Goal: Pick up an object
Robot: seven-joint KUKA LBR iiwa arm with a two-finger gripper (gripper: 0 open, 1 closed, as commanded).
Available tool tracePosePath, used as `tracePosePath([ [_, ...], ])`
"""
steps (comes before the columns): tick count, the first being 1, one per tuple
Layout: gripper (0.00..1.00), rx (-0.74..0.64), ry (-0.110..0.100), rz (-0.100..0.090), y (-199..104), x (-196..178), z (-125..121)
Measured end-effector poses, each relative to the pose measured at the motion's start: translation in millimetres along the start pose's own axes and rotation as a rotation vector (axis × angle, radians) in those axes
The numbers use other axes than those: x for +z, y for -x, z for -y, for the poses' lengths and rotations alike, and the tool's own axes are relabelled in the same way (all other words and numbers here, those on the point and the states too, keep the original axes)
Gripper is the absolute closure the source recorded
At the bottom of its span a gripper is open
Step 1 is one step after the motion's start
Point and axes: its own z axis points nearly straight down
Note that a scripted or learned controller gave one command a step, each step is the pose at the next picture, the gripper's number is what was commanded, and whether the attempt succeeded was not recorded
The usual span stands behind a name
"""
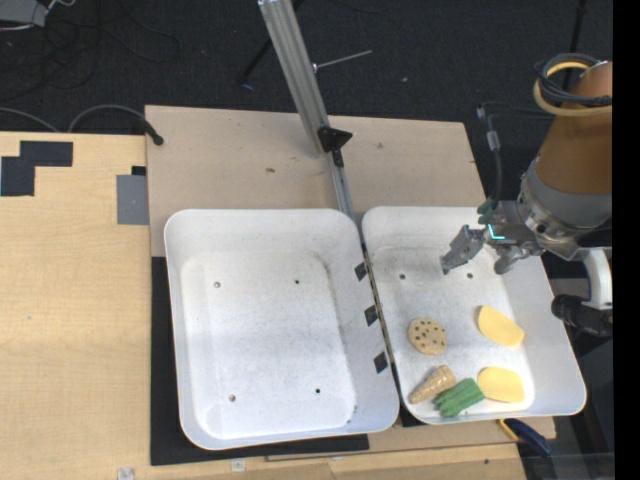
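My gripper (484, 255) hangs over the back part of the right bin (400, 233), its two grey fingers spread open with nothing between them. Below it in that bin lie a round brown cookie (428, 336), a yellow piece (499, 326), a second yellow piece (501, 384), a tan cone-shaped item (432, 384) and a green item (459, 398). The nearest object, the upper yellow piece, sits a short way toward the front from the fingers.
The left bin (260, 328) lies beside the right one, with black clips (370, 313) along the shared rim. A slanted aluminium bar (298, 68) rises behind the bins. The orange-banded arm (575, 158) enters from the right.
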Motion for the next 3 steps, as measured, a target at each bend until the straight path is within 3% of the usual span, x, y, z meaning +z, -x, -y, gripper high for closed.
tracePosePath([
  [1, 0.0, 0.004, 0.004, 0.001, 1.3, -1.8, -0.5],
  [3, 0.0, 0.002, -0.002, 0.0, 7.3, 102.2, -6.6],
])
